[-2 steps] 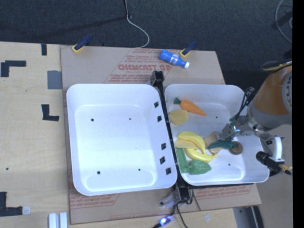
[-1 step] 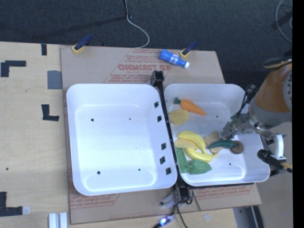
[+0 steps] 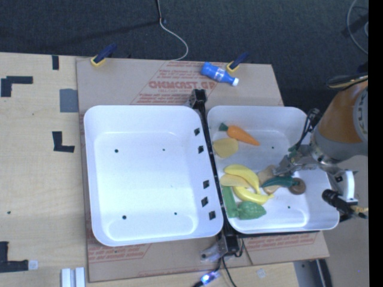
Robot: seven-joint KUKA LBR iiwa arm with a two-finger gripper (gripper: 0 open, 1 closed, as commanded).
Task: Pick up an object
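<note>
Reaching in from three o'clock, the grey arm [image 3: 347,124] with its orange band hangs low over the right bin [image 3: 263,113], and its gripper [image 3: 286,171] sits among the toys near that bin's centre. Whether the pincer is spread or pressed together, I cannot tell; the tip is dark and blurs into a teal piece [image 3: 276,181] and a brown round object [image 3: 297,188] just beside it. At about nine o'clock from the gripper lie two yellow bananas [image 3: 244,183], one overlapping the other, with a green leafy toy [image 3: 242,208] touching them at six o'clock. A pale yellow round piece [image 3: 225,147] lies at eleven o'clock of the bananas, and an orange carrot [image 3: 242,135] lies near the bin's far wall. The left bin [image 3: 143,172] stands touching the right one. On the cardboard beyond the bins, at twelve o'clock, lies a blue bottle [image 3: 219,73].
</note>
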